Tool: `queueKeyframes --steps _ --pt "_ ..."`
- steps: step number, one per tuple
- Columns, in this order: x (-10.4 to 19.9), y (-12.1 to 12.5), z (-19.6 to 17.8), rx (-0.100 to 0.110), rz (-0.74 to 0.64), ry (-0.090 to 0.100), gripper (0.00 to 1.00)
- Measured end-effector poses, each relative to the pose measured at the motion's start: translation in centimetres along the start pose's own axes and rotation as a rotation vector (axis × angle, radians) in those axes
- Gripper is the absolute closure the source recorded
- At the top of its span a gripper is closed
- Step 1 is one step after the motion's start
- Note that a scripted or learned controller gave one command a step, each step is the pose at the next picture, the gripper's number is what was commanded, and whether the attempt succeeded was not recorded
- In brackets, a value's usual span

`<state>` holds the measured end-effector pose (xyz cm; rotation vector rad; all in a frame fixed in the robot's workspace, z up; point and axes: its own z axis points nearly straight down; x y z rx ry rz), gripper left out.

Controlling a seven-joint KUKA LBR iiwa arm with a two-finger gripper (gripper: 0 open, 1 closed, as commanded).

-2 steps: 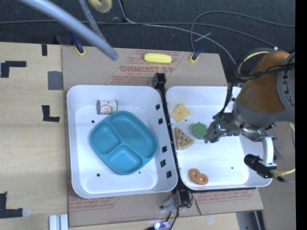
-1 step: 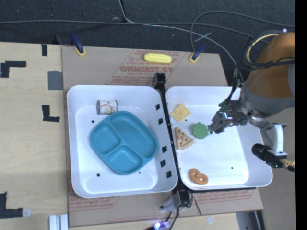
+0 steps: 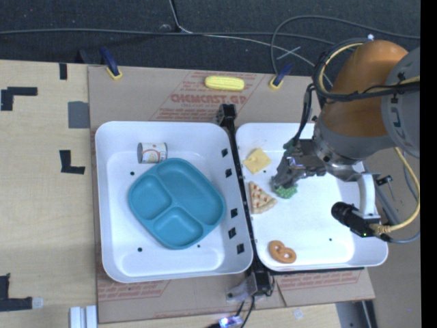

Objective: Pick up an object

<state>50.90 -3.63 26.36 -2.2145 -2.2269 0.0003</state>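
Hand [image 3: 285,182] sits low in the right bin [image 3: 321,251], right over a small green item [image 3: 287,191] near the bin's middle; can't tell how far open it is or whether the green piece is actually between the fingers, the wrist hides that. Other candidates in the same bin: yellow cheese-like square [image 3: 257,160] at 10 o'clock from the hand, pizza slice [image 3: 259,198] at 8 o'clock just beside it, pretzel [image 3: 281,252] at 6 o'clock, well apart. Left bin [image 3: 109,203] has a blue divided tray [image 3: 176,201] and a small can [image 3: 151,152] at the tray's 11 o'clock. Yellow corn-like toy [image 3: 224,83] lies on the surface beyond both bins, at 12 o'clock. Likely step: closing on the green item. To do it well, centre the fingers on it, keep clear of the pizza slice, go low enough to get under its bulk, then lift straight up.
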Motion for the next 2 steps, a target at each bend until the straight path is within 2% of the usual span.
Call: queueKeyframes --steps 1,2 --pt "5.8 -0.2 0.3 0.0 -0.001 0.0 1.0" --pt "10.5 0.6 2.6 0.003 0.001 -0.001 1.0"
